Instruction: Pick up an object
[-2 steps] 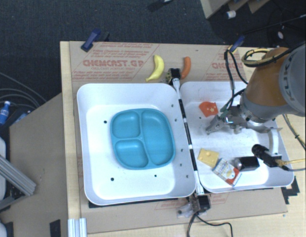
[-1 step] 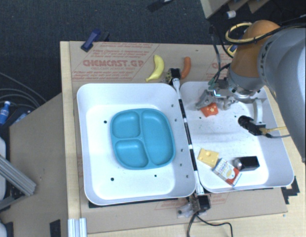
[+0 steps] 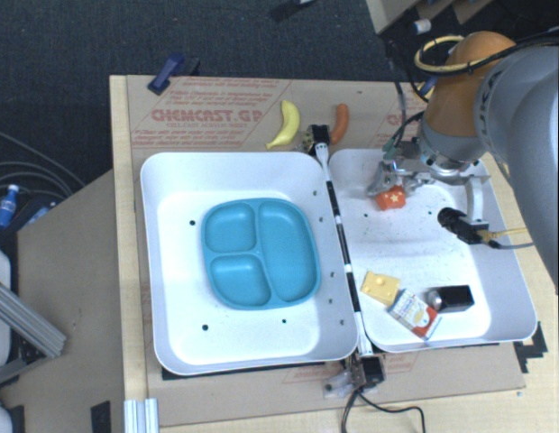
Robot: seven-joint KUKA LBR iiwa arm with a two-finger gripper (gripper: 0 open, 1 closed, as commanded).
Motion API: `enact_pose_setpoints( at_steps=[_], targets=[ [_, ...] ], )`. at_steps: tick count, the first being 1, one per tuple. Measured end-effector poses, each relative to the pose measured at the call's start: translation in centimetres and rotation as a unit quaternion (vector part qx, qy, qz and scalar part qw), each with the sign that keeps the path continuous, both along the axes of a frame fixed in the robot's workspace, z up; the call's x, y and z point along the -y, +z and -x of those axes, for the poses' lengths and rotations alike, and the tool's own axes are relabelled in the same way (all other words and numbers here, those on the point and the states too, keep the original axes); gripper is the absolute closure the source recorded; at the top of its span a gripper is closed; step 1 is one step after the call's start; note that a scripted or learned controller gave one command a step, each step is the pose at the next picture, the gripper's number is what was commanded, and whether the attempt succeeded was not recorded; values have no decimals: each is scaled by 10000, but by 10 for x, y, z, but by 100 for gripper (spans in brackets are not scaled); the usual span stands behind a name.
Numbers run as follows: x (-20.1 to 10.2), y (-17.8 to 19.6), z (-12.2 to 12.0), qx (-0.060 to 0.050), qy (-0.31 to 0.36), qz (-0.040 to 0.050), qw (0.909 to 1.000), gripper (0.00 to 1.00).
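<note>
My gripper (image 3: 394,180) is over the red ball (image 3: 392,198).
The ball is round, at six o'clock from me; I can't tell my grip.

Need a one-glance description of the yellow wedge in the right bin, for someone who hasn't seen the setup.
Start at the right bin, beside the one holding the blue tray. Near its front left lies the cheese wedge, close to the divider. It is the only plain yellow piece there; the small carton touching it is white and red, and the black block sits further right.
</note>
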State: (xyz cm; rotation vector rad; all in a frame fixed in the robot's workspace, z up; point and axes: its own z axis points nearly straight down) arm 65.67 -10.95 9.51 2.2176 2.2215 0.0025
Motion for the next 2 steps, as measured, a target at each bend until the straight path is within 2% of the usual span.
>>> enact_pose_setpoints(
  at_steps=[1, 2],
  targets=[
    [-81, 90, 17, -5, -1, -8, 10000, 100],
    [-95, 142, 60, -25, -2, -9, 10000, 100]
  ],
)
